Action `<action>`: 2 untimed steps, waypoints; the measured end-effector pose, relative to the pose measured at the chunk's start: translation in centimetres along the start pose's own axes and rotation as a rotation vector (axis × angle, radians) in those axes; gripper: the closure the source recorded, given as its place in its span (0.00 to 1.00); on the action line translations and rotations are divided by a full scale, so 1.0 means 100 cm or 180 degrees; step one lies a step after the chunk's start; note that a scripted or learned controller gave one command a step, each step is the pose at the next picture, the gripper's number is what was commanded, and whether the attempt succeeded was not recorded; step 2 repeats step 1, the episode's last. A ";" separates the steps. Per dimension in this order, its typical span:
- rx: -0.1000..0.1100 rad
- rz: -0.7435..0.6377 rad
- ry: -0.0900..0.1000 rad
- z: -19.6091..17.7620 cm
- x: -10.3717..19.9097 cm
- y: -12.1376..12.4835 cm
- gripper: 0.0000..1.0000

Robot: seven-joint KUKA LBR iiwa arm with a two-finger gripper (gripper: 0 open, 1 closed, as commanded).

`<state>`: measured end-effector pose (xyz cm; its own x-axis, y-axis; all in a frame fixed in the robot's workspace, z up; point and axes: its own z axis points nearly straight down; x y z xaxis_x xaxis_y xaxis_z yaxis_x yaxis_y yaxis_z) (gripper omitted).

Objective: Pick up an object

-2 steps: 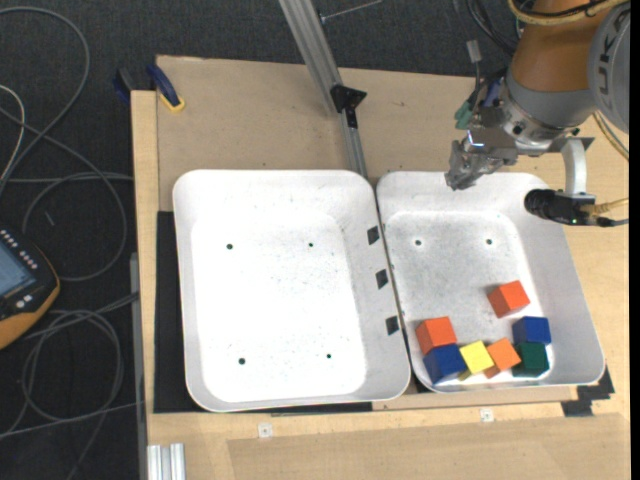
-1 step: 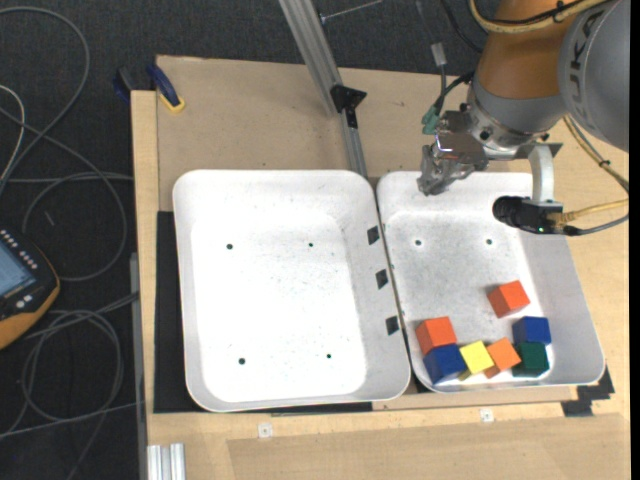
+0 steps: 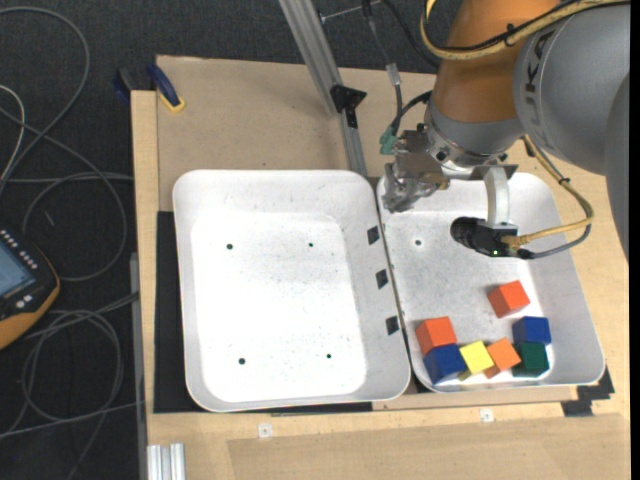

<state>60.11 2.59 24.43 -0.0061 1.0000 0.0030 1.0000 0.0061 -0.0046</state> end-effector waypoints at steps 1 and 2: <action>-0.0003 -0.0004 0.0002 -0.003 0.055 -0.026 1.00; -0.0003 -0.0004 0.0002 -0.003 0.055 -0.026 1.00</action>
